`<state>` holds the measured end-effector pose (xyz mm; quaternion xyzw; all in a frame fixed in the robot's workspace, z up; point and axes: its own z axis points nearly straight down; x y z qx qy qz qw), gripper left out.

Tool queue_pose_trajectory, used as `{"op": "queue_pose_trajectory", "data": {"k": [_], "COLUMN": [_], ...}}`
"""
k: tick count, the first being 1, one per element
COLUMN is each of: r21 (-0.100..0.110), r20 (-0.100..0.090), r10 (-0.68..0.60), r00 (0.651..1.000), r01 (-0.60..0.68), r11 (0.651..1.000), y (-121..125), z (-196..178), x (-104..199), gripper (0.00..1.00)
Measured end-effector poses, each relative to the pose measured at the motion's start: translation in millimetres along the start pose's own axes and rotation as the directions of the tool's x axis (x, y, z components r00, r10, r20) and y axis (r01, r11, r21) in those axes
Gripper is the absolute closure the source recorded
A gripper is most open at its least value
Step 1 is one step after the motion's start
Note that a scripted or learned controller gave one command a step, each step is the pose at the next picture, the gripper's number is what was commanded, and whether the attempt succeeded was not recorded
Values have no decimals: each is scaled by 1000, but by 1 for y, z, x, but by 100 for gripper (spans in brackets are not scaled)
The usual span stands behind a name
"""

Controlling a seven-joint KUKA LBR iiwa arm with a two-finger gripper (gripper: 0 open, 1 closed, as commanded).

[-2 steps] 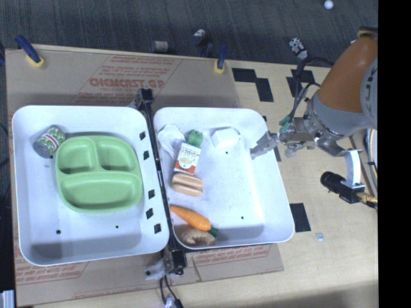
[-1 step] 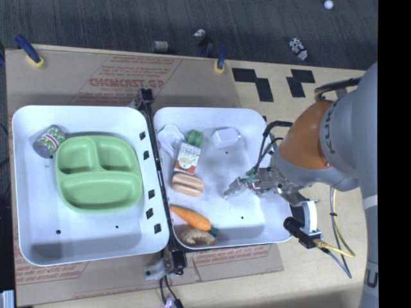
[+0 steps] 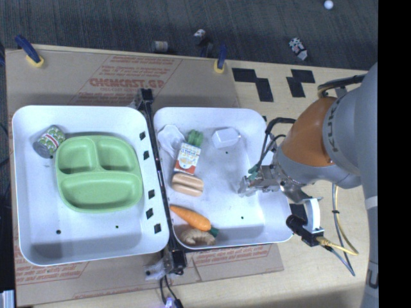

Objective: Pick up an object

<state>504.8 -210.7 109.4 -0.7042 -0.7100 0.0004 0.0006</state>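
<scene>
- Reaching into the right bin [image 3: 273, 233], the gripper [image 3: 252, 183] hangs low near that bin's right wall, over bare white floor; whether it is spread or closed cannot be told from this slant, and nothing shows in its grasp.
- Judging by the task, any object will do, so the step in hand looks like choosing a target and lining up above it before descending.
- Nearest the gripper is the small white cup-like piece [image 3: 226, 136], up and left of it, apart from it by a stretch of bare floor.
- Further left of the gripper, the hot dog [image 3: 187, 184] lies about level with it, with the juice carton [image 3: 187, 157] just above that and touching or nearly so.
- Down and left of the gripper, the carrot [image 3: 191, 217] lies tilted near the bin's front wall, a brownish lump [image 3: 196, 237] just beside it.
- A good approach would be to centre over one separated item, such as the hot dog, and close across its narrow side; the carrot and lump sit close together and near the wall, which risks a fouled grasp.
- The left bin [image 3: 26, 236], well away from the gripper, bears a green divided tray [image 3: 99, 172] and a small can [image 3: 48, 140].
</scene>
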Motion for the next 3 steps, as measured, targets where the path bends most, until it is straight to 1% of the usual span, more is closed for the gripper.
{"op": "queue_pose_trajectory", "data": {"k": [1,2,3], "r21": [-5,-1,2], "r20": [3,1,0], "r10": [2,2,2], "r00": [1000,1000,1000], "r01": [-2,-2,-2], "r11": [1000,1000,1000], "y": [-15,-28,-28], "z": [-135,-116,-108], "x": [-1,0,0], "gripper": [100,100,100]}}
